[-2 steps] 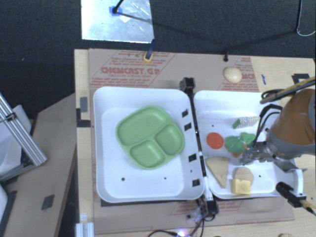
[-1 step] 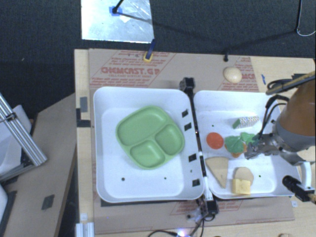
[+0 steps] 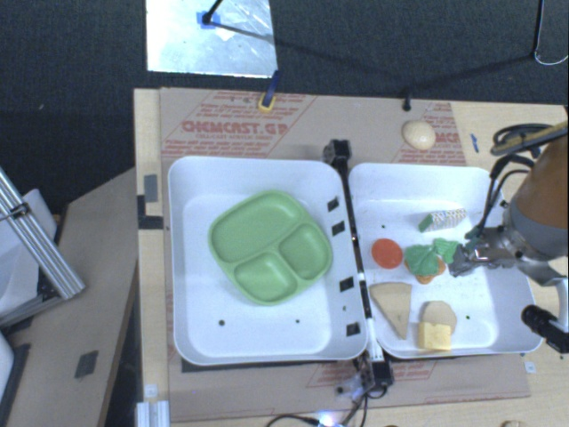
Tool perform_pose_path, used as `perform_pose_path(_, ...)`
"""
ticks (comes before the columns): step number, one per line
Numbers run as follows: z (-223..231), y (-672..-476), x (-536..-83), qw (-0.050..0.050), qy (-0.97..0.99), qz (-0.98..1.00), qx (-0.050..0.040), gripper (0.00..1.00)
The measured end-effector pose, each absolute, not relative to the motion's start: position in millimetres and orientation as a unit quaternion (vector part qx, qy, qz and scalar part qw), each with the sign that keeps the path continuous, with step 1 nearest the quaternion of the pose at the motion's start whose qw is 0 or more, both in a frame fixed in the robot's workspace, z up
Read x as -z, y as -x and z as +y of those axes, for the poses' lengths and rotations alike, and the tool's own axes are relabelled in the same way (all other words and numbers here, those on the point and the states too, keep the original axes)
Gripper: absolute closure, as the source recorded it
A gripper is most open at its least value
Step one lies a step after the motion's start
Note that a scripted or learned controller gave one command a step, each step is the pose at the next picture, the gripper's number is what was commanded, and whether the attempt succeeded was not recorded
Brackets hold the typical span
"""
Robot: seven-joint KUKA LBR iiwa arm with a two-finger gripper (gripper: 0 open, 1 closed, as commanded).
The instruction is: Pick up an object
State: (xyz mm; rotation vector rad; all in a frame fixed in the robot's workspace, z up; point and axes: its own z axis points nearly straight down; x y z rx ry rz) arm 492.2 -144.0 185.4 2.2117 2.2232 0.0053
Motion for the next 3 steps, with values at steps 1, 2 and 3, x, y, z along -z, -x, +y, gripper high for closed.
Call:
perform_pose_path(1,-144.4,-494.1,-226.8,0.003,-0.705,0.709,-0.0016,1.0)
perform_pose_path(2,-104.0,-510.2,-227.7,0.001,-0.704,0.71,-0.0016,1.0)
perform_pose_path(3,-55.5,-532.9,-218.5,0.0,-0.704,0.711,-0.0015,1.0)
